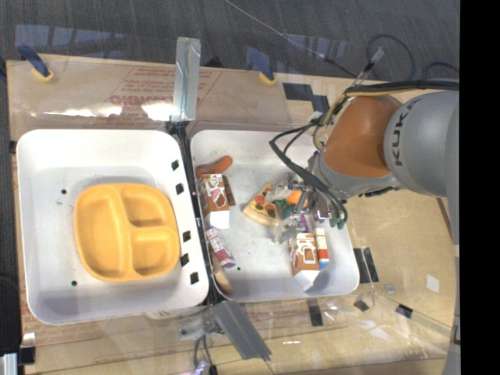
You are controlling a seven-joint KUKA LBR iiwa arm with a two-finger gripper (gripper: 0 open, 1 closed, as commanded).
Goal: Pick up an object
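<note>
Left bin [35,233]: divided tray [125,230] in its middle. Right bin [250,283]: sausage [216,165] at back left, carton [215,193] just in front, pizza slice [269,206] centre, second carton [309,253] front right.

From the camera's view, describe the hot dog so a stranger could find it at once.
Look in the right-hand white bin, at its top-left corner beside the divider. The hot dog lies there, above a brown carton. It is the only smooth, reddish-orange, sausage-shaped item; its neighbours are printed boxes and a pizza slice.
</note>
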